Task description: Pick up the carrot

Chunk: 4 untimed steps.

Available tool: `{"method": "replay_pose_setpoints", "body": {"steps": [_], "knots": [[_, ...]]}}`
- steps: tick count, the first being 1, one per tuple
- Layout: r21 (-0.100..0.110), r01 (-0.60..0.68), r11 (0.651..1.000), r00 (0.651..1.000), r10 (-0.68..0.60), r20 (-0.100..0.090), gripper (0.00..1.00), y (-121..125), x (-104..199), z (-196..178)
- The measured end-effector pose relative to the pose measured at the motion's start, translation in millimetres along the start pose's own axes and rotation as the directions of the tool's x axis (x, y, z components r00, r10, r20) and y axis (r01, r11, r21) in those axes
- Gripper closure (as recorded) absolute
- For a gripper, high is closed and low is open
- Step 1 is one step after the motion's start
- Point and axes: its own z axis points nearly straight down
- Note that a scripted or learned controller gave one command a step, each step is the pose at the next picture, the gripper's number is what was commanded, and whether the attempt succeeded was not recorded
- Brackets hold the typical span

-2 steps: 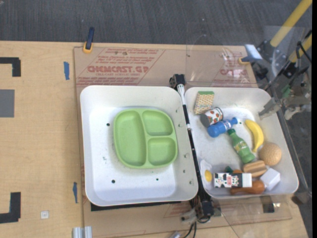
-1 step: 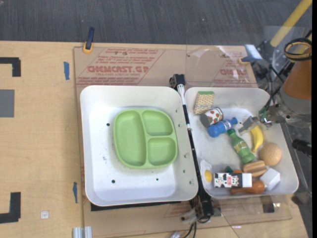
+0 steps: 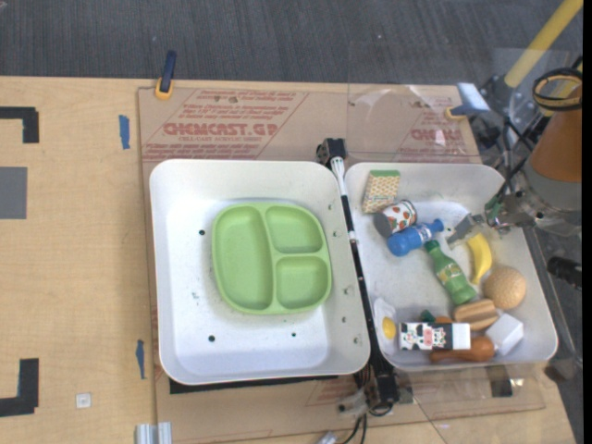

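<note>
The carrot (image 3: pixel 465 351), an orange-red tapered stick, lies along the front wall of the right bin (image 3: pixel 546 313), just in front of a black-and-white milk carton (image 3: pixel 427 337). My gripper (image 3: pixel 483 220) hangs over the upper right part of that bin, above the top end of a yellow banana (image 3: pixel 479 253) and well behind the carrot. Nothing is visibly held in it. The grey arm with its orange band (image 3: pixel 562 146) comes in from the right.
The right bin also holds a cracker box (image 3: pixel 381 190), a red-and-white item (image 3: pixel 399 215), a blue bottle (image 3: pixel 410 240), a green bottle (image 3: pixel 450 272), a bun (image 3: pixel 505 288), a hot dog (image 3: pixel 474 312) and a white block (image 3: pixel 505 331). In the left bin (image 3: pixel 176 276) is a green divided plate (image 3: pixel 272 257).
</note>
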Motion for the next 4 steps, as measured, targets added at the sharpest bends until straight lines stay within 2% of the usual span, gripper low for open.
{"method": "replay_pose_setpoints", "body": {"steps": [1,2,3,4], "knots": [[-0.010,-0.024,1.000,1.000,0.024,-0.012,0.00,11.8,2.3,21.5],[-0.007,0.423,0.906,0.906,-0.422,0.011,0.00,-55.2,3.1,22.4],[-0.016,0.418,0.908,0.908,-0.418,0.030,1.00,-51.3,-0.2,9.2],[-0.006,0.250,0.968,0.968,-0.250,0.009,1.00,-23.2,75.4,15.3]]}}
